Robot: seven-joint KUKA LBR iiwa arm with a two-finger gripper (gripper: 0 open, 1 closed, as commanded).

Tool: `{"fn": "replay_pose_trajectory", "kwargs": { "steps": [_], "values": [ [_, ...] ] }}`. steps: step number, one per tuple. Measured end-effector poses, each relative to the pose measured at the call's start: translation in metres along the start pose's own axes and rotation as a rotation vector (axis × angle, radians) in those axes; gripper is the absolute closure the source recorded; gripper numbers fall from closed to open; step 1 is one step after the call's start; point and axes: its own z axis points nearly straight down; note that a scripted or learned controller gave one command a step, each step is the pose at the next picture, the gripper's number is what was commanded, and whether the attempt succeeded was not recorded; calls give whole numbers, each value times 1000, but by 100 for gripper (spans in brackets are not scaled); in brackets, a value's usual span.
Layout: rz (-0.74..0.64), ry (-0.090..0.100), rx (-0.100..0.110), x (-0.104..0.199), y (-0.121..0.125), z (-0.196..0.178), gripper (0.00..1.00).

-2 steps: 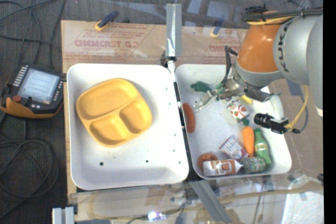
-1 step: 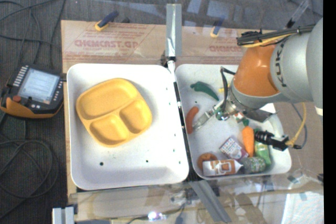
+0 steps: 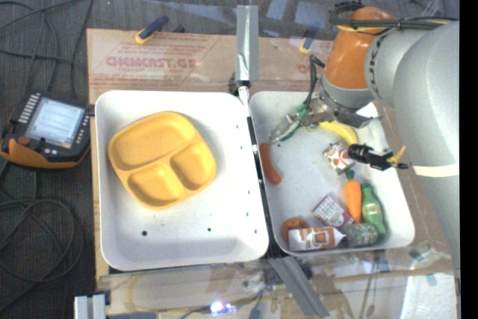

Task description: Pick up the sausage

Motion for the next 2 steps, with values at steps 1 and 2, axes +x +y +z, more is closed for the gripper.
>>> {"fn": "replay_pose_trajectory", "kwargs": {
  "steps": [1,2],
  "values": [
    [-114,4,7,78,-1,-95,0],
    [-79,5,10,28,-58,-27,0]
  ]
}}
